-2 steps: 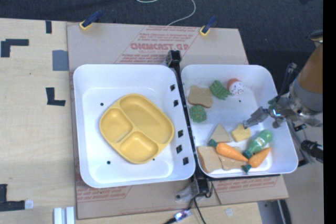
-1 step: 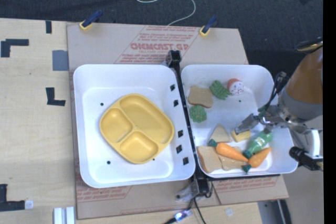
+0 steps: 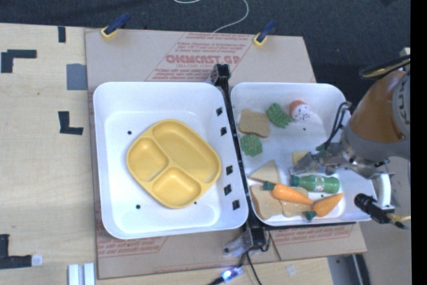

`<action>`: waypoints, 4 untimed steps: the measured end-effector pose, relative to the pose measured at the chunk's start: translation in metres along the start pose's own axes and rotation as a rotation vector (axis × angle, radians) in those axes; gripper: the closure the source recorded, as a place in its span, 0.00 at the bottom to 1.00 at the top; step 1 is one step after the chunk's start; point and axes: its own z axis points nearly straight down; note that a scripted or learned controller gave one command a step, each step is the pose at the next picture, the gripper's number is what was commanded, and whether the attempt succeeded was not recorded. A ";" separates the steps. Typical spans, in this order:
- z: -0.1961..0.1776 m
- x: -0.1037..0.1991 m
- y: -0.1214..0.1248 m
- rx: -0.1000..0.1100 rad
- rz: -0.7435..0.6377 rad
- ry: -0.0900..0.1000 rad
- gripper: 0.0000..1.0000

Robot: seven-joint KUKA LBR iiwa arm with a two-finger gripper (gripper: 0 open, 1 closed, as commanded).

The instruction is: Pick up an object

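Right bin (image 3: pixel 313 91) holds the clutter: bread slice (image 3: pixel 254 122), two green pieces (image 3: pixel 279 115) (image 3: pixel 251 145), a small white-and-red ball (image 3: pixel 299 110), a green bottle (image 3: pixel 315 182) lying flat, two carrots (image 3: pixel 291 193) (image 3: pixel 326 205), more bread (image 3: pixel 269 205) at the bin's lower edge. Left bin (image 3: pixel 107 143) holds a yellow divided tray (image 3: pixel 173 162).

Arm enters from frame right, orange band showing. Gripper (image 3: pixel 312 158) is low in the right bin, just above the bottle and near a yellowish piece (image 3: pixel 299 157). Jaw state: cannot tell, the fingertips blur into shadow. Nothing visibly held.

Step in hand, by my reading: the descent or closing phase of a grasp, target probably the bottle or the yellowish piece beside it.

Next move calls for: fingers straddling one item only, closing squarely, then a straight lift. The bottle is round and lying down, so it may roll away; the carrots sit close and could be nudged.
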 end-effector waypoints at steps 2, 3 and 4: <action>-0.067 -0.002 -0.010 0.002 0.004 -0.001 1.00; -0.130 -0.001 -0.012 -0.001 0.003 -0.002 1.00; -0.141 0.000 -0.012 0.004 0.003 0.000 1.00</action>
